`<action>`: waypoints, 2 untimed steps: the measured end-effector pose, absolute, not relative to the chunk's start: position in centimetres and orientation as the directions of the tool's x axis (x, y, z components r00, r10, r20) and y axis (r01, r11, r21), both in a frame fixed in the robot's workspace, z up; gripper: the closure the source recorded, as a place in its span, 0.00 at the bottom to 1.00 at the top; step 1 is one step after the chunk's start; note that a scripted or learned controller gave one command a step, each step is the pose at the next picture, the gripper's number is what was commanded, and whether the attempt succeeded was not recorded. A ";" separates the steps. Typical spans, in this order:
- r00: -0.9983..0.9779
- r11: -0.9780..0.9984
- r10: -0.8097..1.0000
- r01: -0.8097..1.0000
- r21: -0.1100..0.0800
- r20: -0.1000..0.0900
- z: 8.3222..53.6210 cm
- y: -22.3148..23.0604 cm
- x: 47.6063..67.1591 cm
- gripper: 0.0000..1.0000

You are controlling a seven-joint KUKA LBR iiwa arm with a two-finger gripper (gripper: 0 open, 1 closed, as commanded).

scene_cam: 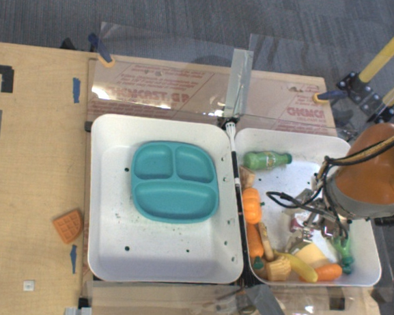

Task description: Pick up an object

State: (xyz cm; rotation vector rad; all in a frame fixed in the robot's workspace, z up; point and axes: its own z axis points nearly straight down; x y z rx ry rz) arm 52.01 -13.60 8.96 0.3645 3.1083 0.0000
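Note:
My gripper [309, 225] hangs low over the right bin [368, 233], below the orange band of the arm [371, 168]. Just under and in front of it lie a pale cheese wedge [312, 253], a yellow banana [302, 266] and an orange carrot piece [329, 272]. A green piece [344, 256] lies at its right. Along the bin's left wall sit a green bottle [267, 159], an orange pepper [251, 205], a long carrot [254, 241] and a bread piece [278, 267]. Nothing is visibly held.
The left bin [107, 248] holds a teal divided plate [174, 181]. A waffle toy [67, 226] lies on the wooden bench left of the bins. A clear panel and a metal post [238, 81] stand behind the bins. Cables [286, 198] trail near the gripper.

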 end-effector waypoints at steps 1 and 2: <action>-0.961 0.961 0.277 0.277 0.003 -0.015 8.9 -15.6 51.6 0.00; -0.991 0.991 0.130 0.130 0.006 -0.012 8.9 -21.4 48.8 0.00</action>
